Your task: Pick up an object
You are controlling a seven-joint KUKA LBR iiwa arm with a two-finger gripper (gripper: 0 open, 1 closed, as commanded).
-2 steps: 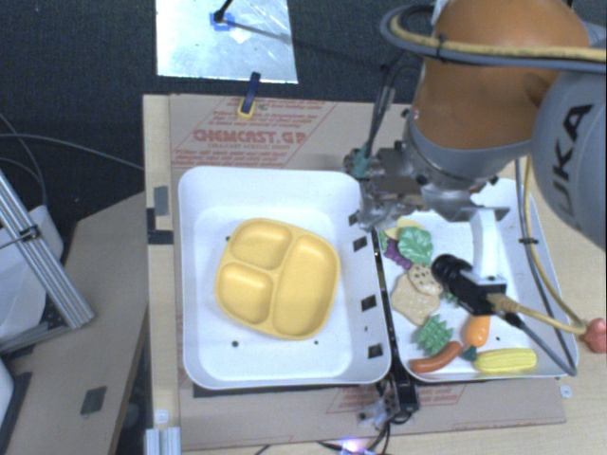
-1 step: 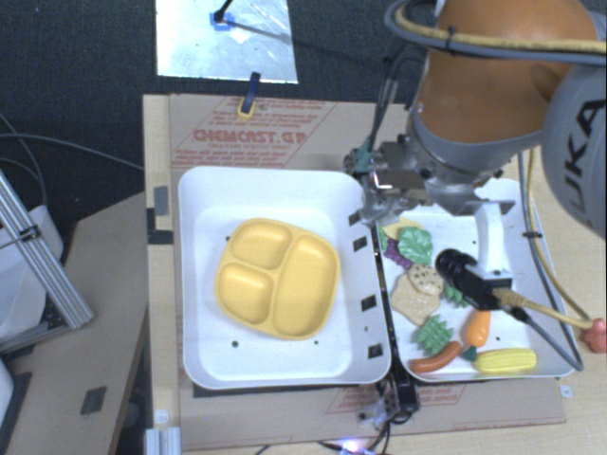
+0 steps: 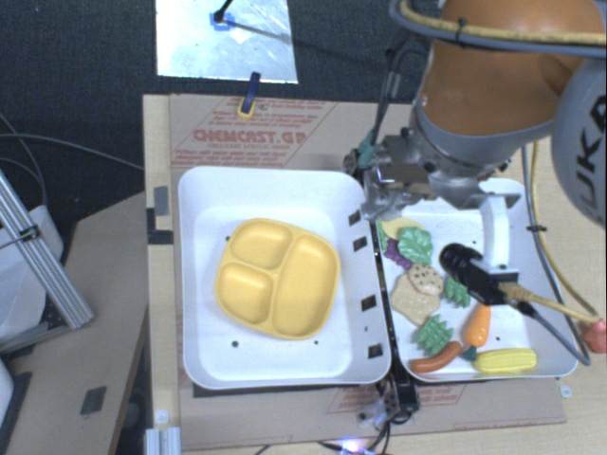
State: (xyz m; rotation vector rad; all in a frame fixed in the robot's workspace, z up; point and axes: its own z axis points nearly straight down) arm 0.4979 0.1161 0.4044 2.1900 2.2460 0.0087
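Nearest the camera, a toy sausage [image 3: 436, 357] and a yellow corn cob [image 3: 505, 359] lie along the front wall of the right bin [image 3: 453, 221]. Just behind them sit an orange carrot [image 3: 477, 326] and a green leaf [image 3: 433, 333]. Farther back are a tan cracker [image 3: 415, 294] and a bigger lettuce piece [image 3: 414, 245], with a purple bit [image 3: 393, 252] beside it. The end effector [image 3: 379, 195] hangs over this bin's far left corner, close to the wall shared with the other bin; whether it is spread or pressed together cannot be told. A yellow divided plate [image 3: 278, 278] rests in the left bin [image 3: 204, 349]. Under both bins, a brown sheet [image 3: 313, 126] on the tabletop [image 3: 104, 254] reads "CHEMCAST GP" in red.
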